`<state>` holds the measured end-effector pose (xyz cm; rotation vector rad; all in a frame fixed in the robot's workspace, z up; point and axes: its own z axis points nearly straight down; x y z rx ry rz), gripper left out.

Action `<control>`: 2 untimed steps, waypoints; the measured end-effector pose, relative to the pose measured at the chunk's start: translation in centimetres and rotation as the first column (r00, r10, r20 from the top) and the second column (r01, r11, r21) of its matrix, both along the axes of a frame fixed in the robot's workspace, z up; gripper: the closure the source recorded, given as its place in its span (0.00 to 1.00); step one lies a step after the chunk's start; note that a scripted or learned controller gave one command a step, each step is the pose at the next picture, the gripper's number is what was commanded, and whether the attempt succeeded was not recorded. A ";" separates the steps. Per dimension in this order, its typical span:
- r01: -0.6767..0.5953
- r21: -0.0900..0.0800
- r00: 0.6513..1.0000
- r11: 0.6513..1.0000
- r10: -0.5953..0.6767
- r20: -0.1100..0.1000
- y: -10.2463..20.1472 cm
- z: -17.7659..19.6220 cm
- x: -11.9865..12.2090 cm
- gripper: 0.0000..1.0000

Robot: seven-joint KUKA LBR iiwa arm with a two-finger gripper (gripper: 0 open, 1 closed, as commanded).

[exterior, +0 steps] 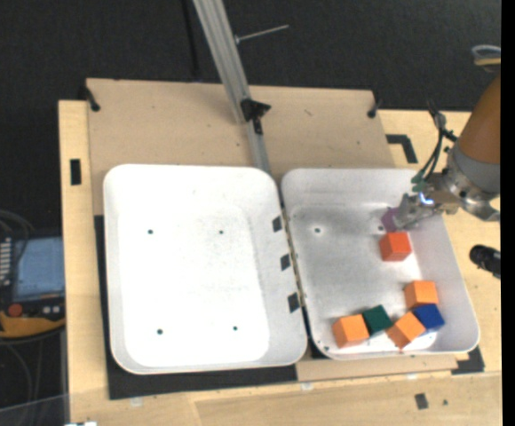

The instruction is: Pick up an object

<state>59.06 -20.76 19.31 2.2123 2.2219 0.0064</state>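
The gripper (406, 213) hung low in the right bin (328, 193), just above the orange block (396, 246), which lay unlifted; whether its jaws were spread I could not tell

We see the arm (479, 145) entering from three o'clock, its orange band uppermost and grey wrist below, angled down toward eight o'clock. The gripper (401, 217) points that way, its tip too blurred to read.
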 end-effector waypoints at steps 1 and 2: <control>0.000 -0.001 1.000 1.000 0.000 0.001 0.2 6.1 1.0 1.00; -0.002 0.000 1.000 1.000 0.002 0.000 0.1 10.8 1.1 1.00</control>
